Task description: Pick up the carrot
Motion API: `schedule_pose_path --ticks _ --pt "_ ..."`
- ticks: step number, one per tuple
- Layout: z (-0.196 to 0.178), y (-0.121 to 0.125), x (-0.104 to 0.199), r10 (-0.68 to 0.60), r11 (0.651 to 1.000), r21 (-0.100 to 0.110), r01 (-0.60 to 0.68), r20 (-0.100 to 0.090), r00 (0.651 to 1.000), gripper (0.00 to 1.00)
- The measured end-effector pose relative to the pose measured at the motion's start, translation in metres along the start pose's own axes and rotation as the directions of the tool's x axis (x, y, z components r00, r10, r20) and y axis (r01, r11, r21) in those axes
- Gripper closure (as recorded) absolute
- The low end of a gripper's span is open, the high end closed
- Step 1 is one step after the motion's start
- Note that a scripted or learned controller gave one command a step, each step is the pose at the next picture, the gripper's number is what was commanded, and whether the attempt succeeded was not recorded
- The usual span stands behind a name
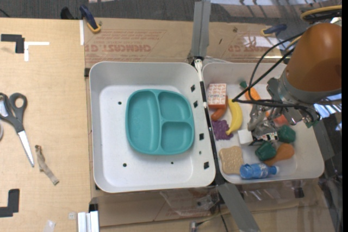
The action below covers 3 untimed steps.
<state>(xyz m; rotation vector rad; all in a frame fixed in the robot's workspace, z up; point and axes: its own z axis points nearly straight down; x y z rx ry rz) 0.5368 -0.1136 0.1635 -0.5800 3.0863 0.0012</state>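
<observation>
Over the right bin (310,168) the gripper (262,126) hangs low among the toy foods, and whether it is open or closed I cannot tell — cables and the wrist cover it. The carrot is hard to single out: the likeliest candidate is the orange piece with a green top (251,93) near the bin's far edge, though another orange item (285,152) lies toward the near right corner beside a dark green one (266,150). By my reading this is the approach step, with nothing visibly held; next the arm needs to centre over the chosen orange piece, clear of the banana (235,117). Left bin (103,133) carries a teal divided plate (160,121); scissors (17,122) rest on the wooden bench's left edge.
</observation>
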Motion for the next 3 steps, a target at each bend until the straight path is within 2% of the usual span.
schedule_pose_path --ticks 1,2,3 --pt "-0.131 0.020 -0.042 -0.041 0.999 0.001 0.041 0.001 0.999 1.00" --pt "0.026 0.004 -0.008 -0.063 0.998 0.000 0.063 0.000 0.998 1.00" --pt "-0.148 -0.031 0.045 -0.166 0.986 0.002 0.166 0.003 0.986 1.00"
